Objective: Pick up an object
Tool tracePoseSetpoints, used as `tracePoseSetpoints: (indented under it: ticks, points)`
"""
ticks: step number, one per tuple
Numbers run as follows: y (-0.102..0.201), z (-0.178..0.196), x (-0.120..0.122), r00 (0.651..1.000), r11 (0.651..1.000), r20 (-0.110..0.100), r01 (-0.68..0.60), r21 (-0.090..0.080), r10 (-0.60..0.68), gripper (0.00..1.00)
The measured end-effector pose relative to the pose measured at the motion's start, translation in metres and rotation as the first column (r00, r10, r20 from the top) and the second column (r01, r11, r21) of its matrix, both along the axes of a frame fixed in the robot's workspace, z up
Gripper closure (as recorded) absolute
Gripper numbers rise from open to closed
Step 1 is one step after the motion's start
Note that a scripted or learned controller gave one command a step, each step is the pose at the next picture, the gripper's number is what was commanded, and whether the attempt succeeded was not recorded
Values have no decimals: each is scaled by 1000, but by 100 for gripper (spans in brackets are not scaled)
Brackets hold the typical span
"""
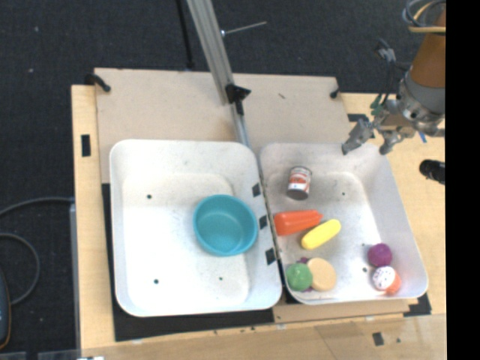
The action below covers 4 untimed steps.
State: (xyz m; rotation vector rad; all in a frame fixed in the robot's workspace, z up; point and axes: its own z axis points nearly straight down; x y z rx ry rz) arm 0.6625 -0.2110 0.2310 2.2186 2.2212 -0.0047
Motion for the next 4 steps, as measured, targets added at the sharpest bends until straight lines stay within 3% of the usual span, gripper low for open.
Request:
tracePoseSetpoints:
  ticks: [2,3,4]
  points:
    - [10,-120,-8,1000,1000,-4,-2,3,2,0]
    - [9,-104,-5,1000,1000,6,-4,0,4,100]
    - [6,-59,-6,1000,1000,7,1,2,-1,100]
